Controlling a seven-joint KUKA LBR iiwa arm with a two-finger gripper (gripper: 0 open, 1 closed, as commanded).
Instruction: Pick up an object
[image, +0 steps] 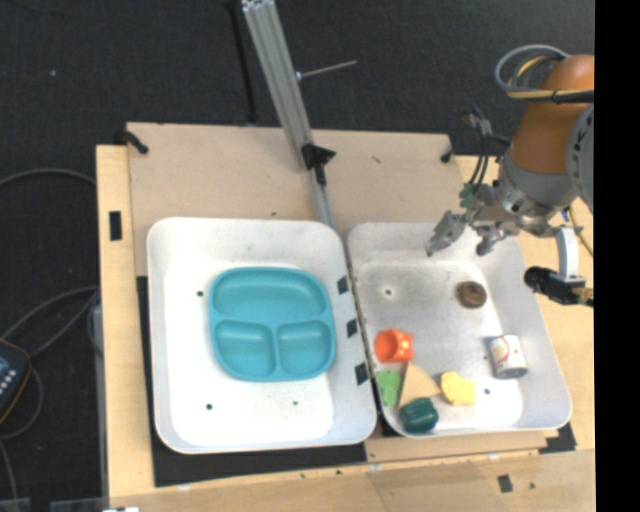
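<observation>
An object is what I'm after, and nothing is in the pincer (466, 234) yet: its two fingers stand spread apart, released, hanging over the far edge of the right bin (540, 400) with bare white floor beneath them.

Working outward from there, the nearest candidate is a small brown round piece (471, 294) lying just nearer to me than the pincer, alone on open floor. Further toward the near side sits a small can (506, 354) on its side by the right wall. Its label shows a red patch, but I can't read any writing on it. The rest huddle at the bin's near-left corner: an orange cup (393, 346), a tan wedge (419, 384) with a green block (388, 386) beside it, a dark green piece (419, 413) and a yellow lump (458, 388), packed close together.

The left bin (170, 330) holds a teal divided plate (270, 322). Both bins rest on the table (220, 170).

By my judgement the task is barely begun: the descent, closing and lift all remain. The brown piece looks the easiest reach from here.
</observation>
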